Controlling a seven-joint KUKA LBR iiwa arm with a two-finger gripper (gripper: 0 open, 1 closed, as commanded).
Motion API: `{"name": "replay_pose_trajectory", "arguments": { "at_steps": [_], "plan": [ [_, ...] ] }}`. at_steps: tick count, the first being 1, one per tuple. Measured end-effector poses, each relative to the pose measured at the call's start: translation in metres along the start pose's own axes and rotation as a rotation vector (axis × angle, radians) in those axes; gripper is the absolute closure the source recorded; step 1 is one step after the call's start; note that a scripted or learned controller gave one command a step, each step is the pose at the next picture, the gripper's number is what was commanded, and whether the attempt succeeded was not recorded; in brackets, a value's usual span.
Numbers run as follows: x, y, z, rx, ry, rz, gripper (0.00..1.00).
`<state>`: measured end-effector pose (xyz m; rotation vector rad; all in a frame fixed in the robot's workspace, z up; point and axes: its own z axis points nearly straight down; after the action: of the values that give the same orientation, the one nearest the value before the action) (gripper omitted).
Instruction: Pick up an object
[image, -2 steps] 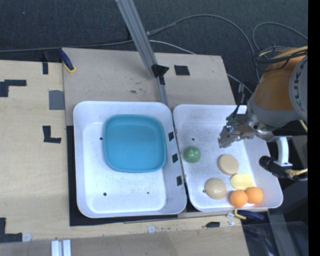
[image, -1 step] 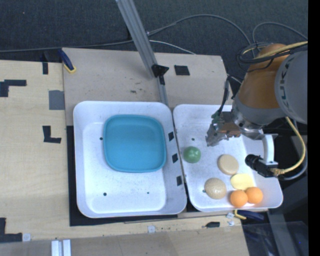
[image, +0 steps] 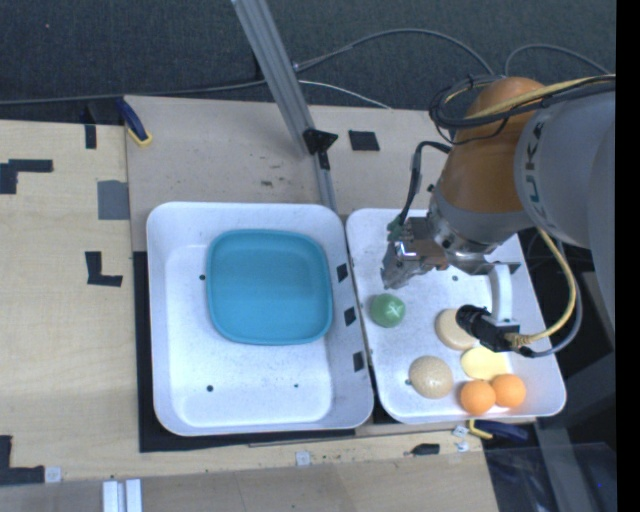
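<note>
My gripper (image: 397, 277) hangs over the right bin (image: 375, 240), its tips just above and a little right of a small green ball (image: 387, 310). The ball lies on the bin floor, close under the fingertips but not between them. Further right in the same bin lie a beige round piece (image: 431, 376), a pale cream piece (image: 450, 328), a yellow piece (image: 482, 361) and two orange balls (image: 478, 396) (image: 509, 390). The arm's wrist hides the back of the right bin.
The left bin (image: 170, 300) holds a blue square plate (image: 268, 285). A grey metal pole (image: 290, 90) slants across the bench behind the bins. The bins' shared wall runs just left of the green ball.
</note>
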<state>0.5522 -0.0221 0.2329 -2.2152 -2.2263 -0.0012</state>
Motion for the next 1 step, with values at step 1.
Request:
{"name": "replay_pose_trajectory", "arguments": {
  "at_steps": [1],
  "plan": [
    [0.0439,0.0026,-0.0041,0.001,0.000,0.002,1.00]
  ]
}}
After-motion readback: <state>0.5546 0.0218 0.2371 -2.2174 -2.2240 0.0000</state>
